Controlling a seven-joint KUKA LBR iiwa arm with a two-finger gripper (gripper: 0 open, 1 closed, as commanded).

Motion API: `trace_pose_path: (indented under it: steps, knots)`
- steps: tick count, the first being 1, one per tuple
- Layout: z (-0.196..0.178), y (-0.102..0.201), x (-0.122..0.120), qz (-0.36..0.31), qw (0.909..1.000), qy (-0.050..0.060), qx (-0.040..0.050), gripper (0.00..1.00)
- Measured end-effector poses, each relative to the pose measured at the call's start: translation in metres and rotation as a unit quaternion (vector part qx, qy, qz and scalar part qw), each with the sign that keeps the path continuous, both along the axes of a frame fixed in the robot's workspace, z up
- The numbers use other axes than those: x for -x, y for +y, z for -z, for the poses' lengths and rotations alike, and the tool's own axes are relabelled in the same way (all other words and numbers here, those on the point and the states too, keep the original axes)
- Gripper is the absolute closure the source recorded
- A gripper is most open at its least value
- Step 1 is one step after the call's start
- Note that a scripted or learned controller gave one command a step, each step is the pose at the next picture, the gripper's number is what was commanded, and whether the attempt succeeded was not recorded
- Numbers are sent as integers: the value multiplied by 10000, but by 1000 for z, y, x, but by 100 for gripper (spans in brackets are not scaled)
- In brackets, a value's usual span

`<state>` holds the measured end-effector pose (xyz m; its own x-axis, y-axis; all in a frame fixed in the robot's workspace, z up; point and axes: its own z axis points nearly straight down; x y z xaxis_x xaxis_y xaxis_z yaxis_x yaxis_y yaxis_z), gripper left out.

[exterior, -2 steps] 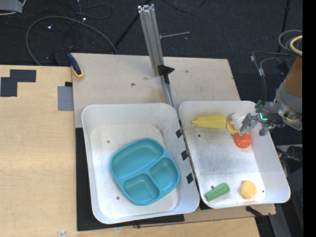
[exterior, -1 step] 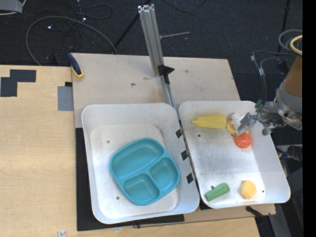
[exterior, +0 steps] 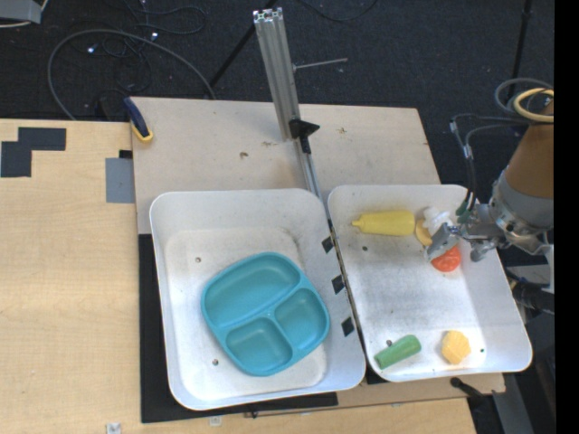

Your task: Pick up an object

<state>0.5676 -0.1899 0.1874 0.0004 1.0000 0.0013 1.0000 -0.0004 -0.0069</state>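
The right bin [exterior: 493,310] holds a yellow squeeze bottle [exterior: 384,223] lying on its side near the back, a small red object [exterior: 446,261] by the right wall, a green object [exterior: 398,351] and a yellow-orange object [exterior: 456,346] at the front. My gripper [exterior: 460,242] hangs low over the bin's back right part, directly above the red object. Its fingers stand apart, one by the red object's top and the other to its right. Nothing sits between them.
A blue divided plate [exterior: 264,313] lies in the left bin [exterior: 172,242]. An upright aluminium post [exterior: 279,70] stands behind the bins. The arm's grey body with its orange band [exterior: 534,161] rises at the right edge.
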Motion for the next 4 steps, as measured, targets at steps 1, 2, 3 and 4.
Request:
trace_pose_path:
  steps: [1,2,3,4]
  knots:
    - [61,-6,-3,2,10000,8,-3,0]
    - [86,-6,-4,-2,10000,-43,10,0]
    - [79,-7,-3,13,10000,-16,1,100]
    - [31,-11,-12,-4,10000,-47,12,100]
